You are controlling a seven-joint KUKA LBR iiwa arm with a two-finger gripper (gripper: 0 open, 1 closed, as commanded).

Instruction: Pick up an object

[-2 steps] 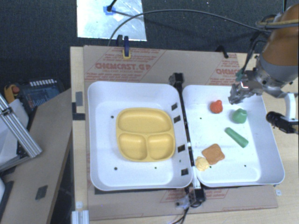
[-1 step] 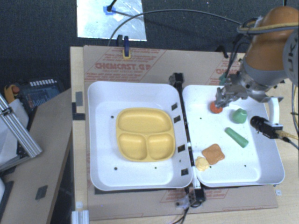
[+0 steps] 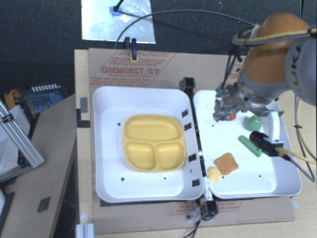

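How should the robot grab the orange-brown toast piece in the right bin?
Best guess: come straight down and pinch the toast piece across its narrow width. It lies flat in the right bin, with a yellow piece touching its lower-left corner, so close on the free sides.

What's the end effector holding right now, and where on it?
Cannot be told. The end effector sits low over the right bin, with a small orange-red bit at its tip; whether that is gripped is unclear.

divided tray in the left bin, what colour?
Pale yellow: the divided tray in the left bin, plain with no pattern. Camera view shows it clearly.
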